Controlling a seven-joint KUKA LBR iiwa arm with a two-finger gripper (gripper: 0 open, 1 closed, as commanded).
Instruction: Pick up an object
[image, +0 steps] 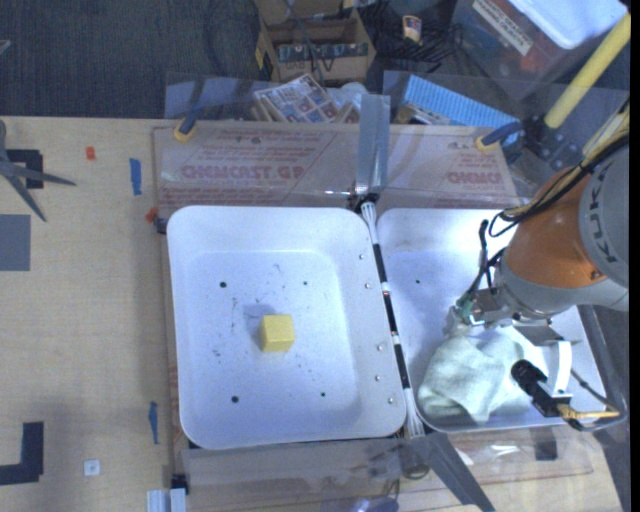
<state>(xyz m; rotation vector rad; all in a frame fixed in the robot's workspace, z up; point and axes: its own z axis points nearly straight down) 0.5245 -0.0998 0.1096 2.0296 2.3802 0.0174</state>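
We see the gripper, grip state unreadable, above a crumpled white cloth, yellow block at nine o'clock.

Yellow block — white bins

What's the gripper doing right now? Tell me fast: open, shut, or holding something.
Gripper: cannot be told. It sits low in the right bin, at the white cloth; the wrist blocks the view.

Two clear plastic sheets stand behind the bins, blue tape strips mark the wooden bench.
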